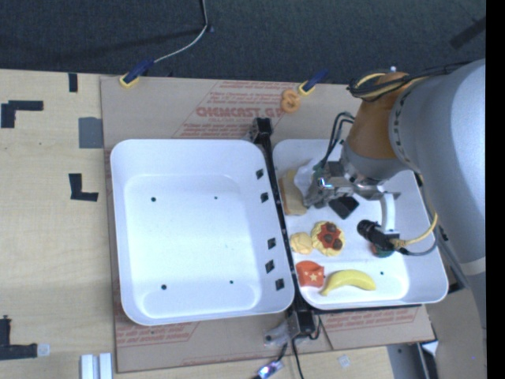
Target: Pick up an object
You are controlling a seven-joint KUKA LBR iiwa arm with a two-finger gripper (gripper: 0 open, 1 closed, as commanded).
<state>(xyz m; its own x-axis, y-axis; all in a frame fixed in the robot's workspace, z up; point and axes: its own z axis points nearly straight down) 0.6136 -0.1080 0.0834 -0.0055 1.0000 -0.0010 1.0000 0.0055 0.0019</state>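
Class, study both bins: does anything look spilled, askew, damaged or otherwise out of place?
Nothing stands out. The banana, red piece, pizza-like piece and pale yellow piece lie inside the right bin, none spilled. The gripper hangs above that bin's upper left.

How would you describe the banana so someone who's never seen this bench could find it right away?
Look at the right-hand white bin, the one the grey arm reaches into. Along its near edge lies the banana, just right of a small red piece and below a round yellow item with red and dark spots. It is the one long, curved, plain yellow thing there.
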